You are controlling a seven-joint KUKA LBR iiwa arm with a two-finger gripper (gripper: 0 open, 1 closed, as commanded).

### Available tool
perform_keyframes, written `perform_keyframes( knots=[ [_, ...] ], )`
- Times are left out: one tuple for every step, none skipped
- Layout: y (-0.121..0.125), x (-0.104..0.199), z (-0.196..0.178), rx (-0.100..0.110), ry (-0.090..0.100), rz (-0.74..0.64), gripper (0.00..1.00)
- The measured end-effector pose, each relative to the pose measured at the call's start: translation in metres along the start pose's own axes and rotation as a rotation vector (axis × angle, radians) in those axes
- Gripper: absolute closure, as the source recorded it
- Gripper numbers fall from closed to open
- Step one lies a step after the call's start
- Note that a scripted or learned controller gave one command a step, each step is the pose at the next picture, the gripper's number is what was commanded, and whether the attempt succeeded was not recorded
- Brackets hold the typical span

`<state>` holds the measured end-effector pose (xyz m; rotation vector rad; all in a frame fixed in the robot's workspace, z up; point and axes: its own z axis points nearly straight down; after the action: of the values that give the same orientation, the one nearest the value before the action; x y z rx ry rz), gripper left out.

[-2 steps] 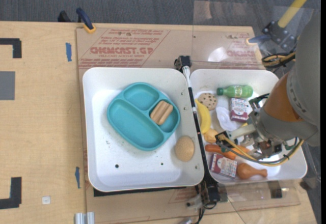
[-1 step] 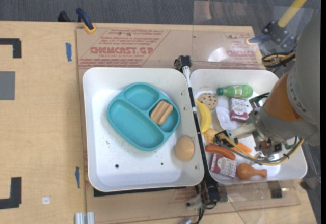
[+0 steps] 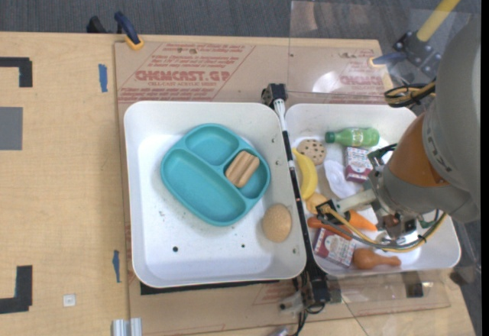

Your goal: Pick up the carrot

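The carrot is an orange stick lying nearly flat in the front part of the right bin, between a banana and a drumstick. My gripper hangs low over the carrot's right end, under the grey wrist and orange band. The wrist hides the carrot's right tip and whatever contact there may be.
Around the carrot lie a banana, a cookie, a green bottle, a maroon packet, a red packet and a drumstick. The left bin holds a teal divided plate with buns, and a brown roll.
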<state>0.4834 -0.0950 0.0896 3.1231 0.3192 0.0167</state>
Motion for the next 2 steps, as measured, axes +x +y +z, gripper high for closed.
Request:
perform_keyframes(
  knots=[
    [0.0005, -0.0001, -0.0105, 0.001, -0.003, -0.005, 1.00],
    [0.0004, -0.0005, -0.0099, 0.001, -0.004, -0.004, 0.00]
  ],
)
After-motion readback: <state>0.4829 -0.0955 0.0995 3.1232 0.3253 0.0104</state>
